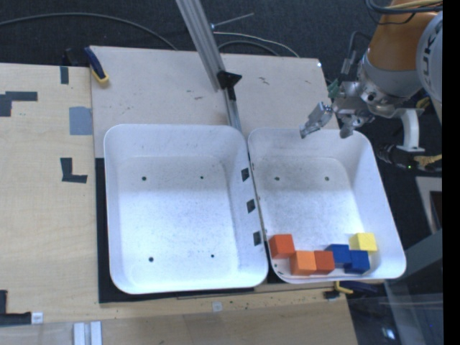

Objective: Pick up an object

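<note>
Fingers (328, 121) spread apart, holding nothing, above right bin (381, 192) far rim; blocks (323, 254) well apart.

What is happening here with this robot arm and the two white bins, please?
The arm's gripper hangs above the far edge of the right bin, with nothing between its open fingers. A few small blocks lie together at the near end of that bin: an orange block, a red block, a blue block and a yellow block. None has been picked up yet.

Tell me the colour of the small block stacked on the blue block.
Yellow block, seen in the camera view.
</note>
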Robot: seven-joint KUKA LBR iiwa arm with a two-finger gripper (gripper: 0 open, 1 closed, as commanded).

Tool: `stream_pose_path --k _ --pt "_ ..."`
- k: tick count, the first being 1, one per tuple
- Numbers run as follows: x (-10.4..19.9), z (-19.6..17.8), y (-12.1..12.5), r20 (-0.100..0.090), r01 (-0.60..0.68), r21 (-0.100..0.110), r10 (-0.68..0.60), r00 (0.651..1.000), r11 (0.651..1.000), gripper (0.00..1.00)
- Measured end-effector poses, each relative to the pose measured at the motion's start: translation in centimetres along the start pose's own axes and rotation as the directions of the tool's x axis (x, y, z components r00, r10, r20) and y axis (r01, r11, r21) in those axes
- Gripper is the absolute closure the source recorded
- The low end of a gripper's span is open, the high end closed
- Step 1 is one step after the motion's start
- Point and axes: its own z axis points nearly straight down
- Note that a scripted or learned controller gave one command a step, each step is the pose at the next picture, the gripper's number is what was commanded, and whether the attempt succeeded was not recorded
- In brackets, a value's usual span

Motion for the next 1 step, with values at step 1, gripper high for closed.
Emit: stream_pose_path --k 1 --pt "2.13 18.50 -3.02 0.000 0.000 0.006 0.000 1.000 1.000 0.00"
